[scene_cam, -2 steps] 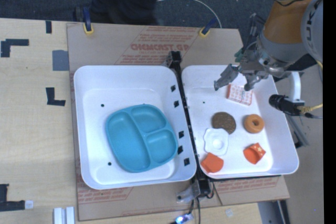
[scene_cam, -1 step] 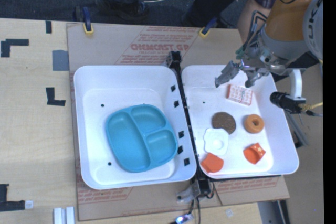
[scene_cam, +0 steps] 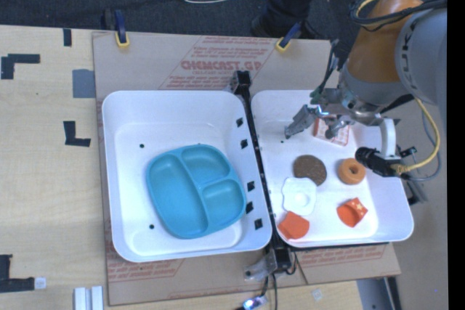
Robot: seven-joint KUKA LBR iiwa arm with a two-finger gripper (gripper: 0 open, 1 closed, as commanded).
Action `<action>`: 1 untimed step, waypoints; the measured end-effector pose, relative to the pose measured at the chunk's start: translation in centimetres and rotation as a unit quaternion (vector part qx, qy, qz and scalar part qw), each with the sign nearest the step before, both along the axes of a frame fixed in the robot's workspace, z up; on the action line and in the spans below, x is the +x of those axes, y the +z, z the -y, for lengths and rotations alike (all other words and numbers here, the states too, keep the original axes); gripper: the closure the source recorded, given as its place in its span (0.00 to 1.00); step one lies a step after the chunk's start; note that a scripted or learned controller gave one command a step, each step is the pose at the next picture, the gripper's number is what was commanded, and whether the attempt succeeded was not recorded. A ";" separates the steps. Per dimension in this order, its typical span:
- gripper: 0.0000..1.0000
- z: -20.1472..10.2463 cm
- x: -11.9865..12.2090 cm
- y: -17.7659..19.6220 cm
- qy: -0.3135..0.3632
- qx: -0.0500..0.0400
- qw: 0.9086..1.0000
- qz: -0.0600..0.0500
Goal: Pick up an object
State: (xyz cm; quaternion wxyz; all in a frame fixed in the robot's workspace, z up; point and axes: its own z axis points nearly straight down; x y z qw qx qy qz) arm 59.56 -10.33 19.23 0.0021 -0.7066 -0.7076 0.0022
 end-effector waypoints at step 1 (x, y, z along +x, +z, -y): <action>0.00 -0.6 -0.1 -6.3 0.000 0.000 1.000 0.000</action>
